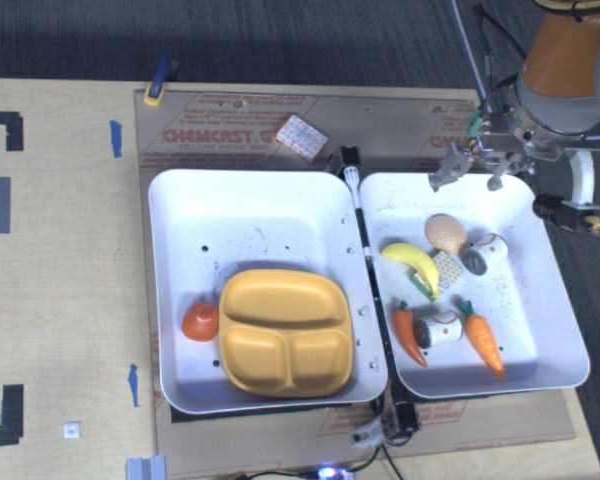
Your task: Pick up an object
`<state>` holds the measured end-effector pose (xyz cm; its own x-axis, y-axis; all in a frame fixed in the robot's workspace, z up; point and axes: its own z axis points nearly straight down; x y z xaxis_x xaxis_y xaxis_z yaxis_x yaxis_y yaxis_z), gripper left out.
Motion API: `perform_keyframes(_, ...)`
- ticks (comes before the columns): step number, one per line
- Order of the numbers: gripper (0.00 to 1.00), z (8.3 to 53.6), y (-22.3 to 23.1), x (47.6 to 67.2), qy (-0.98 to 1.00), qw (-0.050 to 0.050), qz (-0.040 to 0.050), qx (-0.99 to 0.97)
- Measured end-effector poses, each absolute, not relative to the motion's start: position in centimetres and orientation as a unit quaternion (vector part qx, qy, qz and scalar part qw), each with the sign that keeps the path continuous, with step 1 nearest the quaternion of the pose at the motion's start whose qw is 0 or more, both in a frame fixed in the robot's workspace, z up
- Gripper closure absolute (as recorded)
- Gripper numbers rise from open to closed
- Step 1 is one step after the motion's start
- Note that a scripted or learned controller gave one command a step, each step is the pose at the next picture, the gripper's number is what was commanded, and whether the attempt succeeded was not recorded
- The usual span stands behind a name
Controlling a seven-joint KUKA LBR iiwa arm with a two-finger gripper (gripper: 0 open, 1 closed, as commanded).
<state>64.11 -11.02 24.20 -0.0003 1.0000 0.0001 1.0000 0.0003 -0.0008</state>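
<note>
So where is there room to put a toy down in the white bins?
The left bin is bare along its far half, above the yellow tray and tomato. The right bin is crowded mid-floor around the banana and carrots; its far-left corner stays bare.

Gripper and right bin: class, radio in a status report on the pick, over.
Gripper open, above right bin's far edge, holding nothing. Banana, two carrots, egg-shaped piece all untouched. Nothing in the way.
</note>
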Motion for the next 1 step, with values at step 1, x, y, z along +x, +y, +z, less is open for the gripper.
perform_keyframes(1,0.00,14.29,-17.42,59.38,-0.707,0.000,0.0003,-0.707)
